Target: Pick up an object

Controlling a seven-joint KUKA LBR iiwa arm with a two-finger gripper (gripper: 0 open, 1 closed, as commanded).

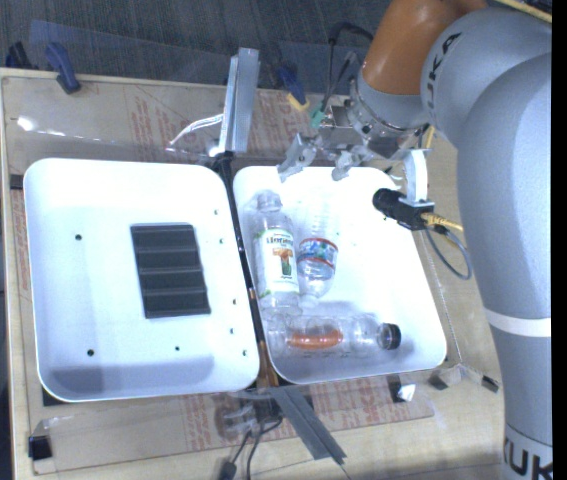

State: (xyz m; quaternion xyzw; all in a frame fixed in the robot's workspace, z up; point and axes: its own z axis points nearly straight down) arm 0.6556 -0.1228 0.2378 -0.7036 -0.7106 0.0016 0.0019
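My gripper [316,164] hangs over the far rim of the right bin [425,298], its two grey fingers [295,156] spread apart with nothing between them. Below it in that bin lie three clear plastic bottles. One with a green and orange label [277,253] lies lengthwise near the bin's left wall. A smaller one with a blue and red label [317,258] lies beside it on the right. A third bottle with a black cap and an orange band [335,336] lies crosswise along the near wall. A dark ribbed rectangular block [170,270] rests in the left bin [73,338].
The grey arm with its orange band [413,28] fills the upper right and overhangs the right bin's right side. A black fitting with a yellow cable [410,211] sticks out over that bin. A metal divider post [238,98] stands between the bins at the back.
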